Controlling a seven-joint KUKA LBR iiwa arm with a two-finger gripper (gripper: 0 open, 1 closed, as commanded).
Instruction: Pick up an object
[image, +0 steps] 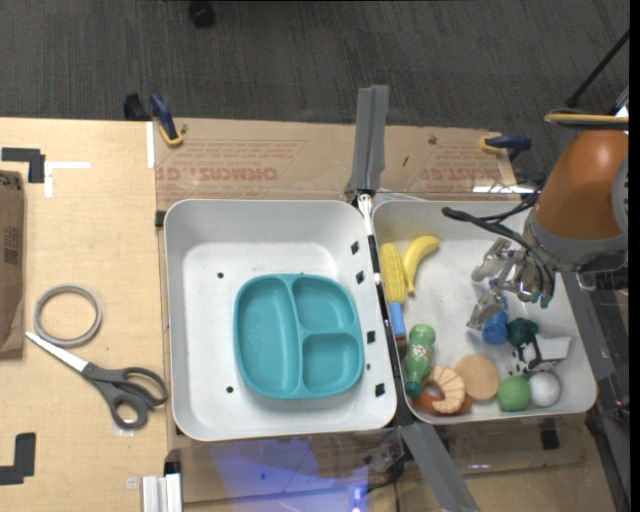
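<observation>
Several small toys lay lower right; the gripper (497, 300), its state impossible to tell, hung above a blue piece (495, 329), seemingly light, rigid, slippery.

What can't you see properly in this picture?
- Gripper: small and cluttered in the camera view, so a grasp can't be judged.
- Blue object: partly covered by the gripper.
- Dark green object: too small to identify.
- Arm: cut off by the right edge.

Dark grey carpet floor (300, 60); cardboard-topped bench (90, 220); bluish light (300, 480) at lower edge
</observation>
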